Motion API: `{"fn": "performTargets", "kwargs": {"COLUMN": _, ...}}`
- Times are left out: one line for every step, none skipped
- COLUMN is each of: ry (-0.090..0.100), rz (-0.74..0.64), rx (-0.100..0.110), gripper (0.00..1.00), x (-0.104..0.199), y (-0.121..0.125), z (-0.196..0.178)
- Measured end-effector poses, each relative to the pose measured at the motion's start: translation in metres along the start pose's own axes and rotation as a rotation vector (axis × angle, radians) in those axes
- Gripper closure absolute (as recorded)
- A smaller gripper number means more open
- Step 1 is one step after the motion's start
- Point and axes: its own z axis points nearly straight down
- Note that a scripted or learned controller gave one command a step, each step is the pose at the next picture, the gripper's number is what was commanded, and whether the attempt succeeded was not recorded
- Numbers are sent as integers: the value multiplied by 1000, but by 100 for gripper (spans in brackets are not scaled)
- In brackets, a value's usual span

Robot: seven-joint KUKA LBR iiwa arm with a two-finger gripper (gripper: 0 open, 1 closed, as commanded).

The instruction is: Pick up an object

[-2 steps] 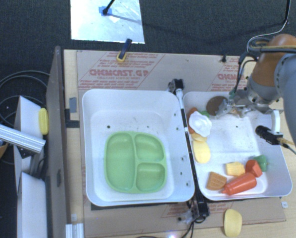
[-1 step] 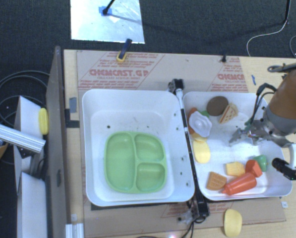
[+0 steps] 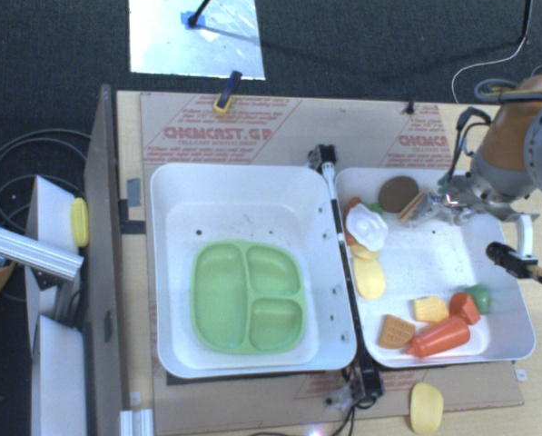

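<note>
**Toy food in the right bin, gripper at its far right corner**

Scattered across the right bin (image 3: 511, 334): toy food pieces. At the near side, an orange carrot (image 3: 441, 336) lying tilted, touching a tan cracker (image 3: 396, 331) on its left and a red piece (image 3: 465, 308) at its upper end. Just left of the red piece, a yellow block (image 3: 430, 310); just right of it, a small green piece (image 3: 480, 297). Along the left wall, a white piece (image 3: 370, 228) resting over something orange, with a pale yellow lemon-like piece (image 3: 369, 279) just below it. At the far side, a round brown cookie (image 3: 399, 193) with a tan stick (image 3: 411, 206) touching its right edge.

Hanging over the far right corner of that bin, near the cookie and stick: the gripper (image 3: 452, 200), reaching in from the right on the grey arm (image 3: 516, 153). Cannot tell whether spread or pressed together; nothing seen pinched in it.

In the left bin (image 3: 175, 243): a green divided plate (image 3: 249, 295) with three compartments, lying flat toward the near side.

Both bins side by side on a brown board (image 3: 252, 125) atop the desk. Off the bins, near the front edge: another yellow piece (image 3: 425, 407). Far behind, on dark carpet: a shiny grey sheet (image 3: 162, 34).
</note>
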Motion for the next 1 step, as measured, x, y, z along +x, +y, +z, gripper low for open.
{"fn": "performTargets", "kwargs": {"ry": 2, "rz": -2, "rx": 46, "gripper": 0, "x": 25, "y": 22, "z": 3}}
